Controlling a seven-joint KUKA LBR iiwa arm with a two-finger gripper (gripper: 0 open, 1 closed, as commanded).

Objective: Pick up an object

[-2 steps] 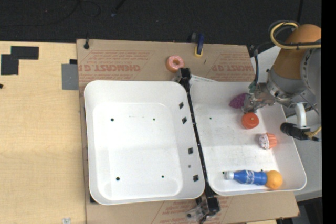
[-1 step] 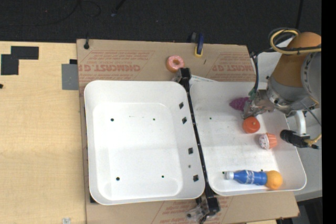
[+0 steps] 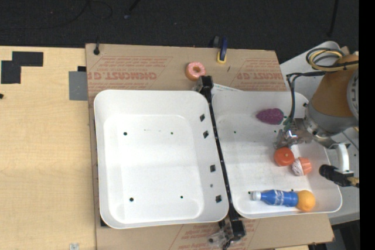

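Grey metal marks the gripper (image 3: 289, 136), which hangs low over the right-hand bin (image 3: 246, 126) near its right side; from where I stand I cannot tell how it is set, since its tip is small and blurred against the white floor. Just below it sits an orange-red round object (image 3: 284, 156), very near the tip, though I cannot say whether they touch. Beside that, a little lower and to the right, lies a small red-and-white object (image 3: 302, 167). Up and to the left of the tip rests a purple lumpy object (image 3: 270, 116), apart from the others. Along the near edge of the same bin lies a blue bottle (image 3: 276, 198) on its side with a white cap end pointing left, and an orange ball (image 3: 306, 201) touches its right end. The arm (image 3: 334, 99) rises to the right with its orange band and looped cables above it. The left-hand bin (image 3: 153, 158) stands alongside, joined by a black divider strip. On the cardboard sheet (image 3: 146, 70) behind the bins lies a pink ring (image 3: 195, 71), and a blue-and-yellow clamp (image 3: 222, 51) grips its far edge.
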